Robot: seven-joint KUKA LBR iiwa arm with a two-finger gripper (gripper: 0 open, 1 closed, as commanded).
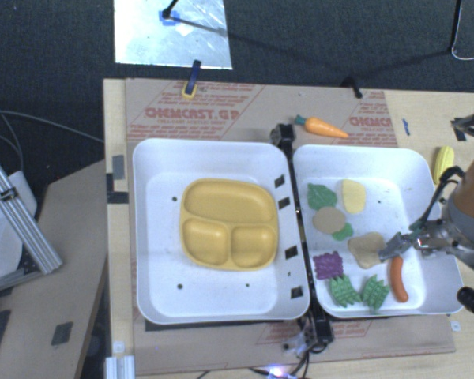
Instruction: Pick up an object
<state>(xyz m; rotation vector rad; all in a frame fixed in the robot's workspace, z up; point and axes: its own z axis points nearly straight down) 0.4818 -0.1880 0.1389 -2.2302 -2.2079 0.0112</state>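
Over the right bin (415,160), reaching in from the right: gripper (395,247), dark fingers pointing left, apart or together impossible to tell. Clamped on nothing visible. Tips just above the red sausage (398,279), just right of the tan bread slice (366,249). Left of that, a purple grape bunch (328,265); nearer, two green leafy pieces (359,291). Farther in the same bin: round beige piece (328,220), dark green leaf (321,195), pale yellow piece (353,196). In the left bin (154,235), a yellow divided plate (227,223). Beyond the bins on the bench, an orange carrot (325,127); at the right rim, a yellow corn cob (444,163).
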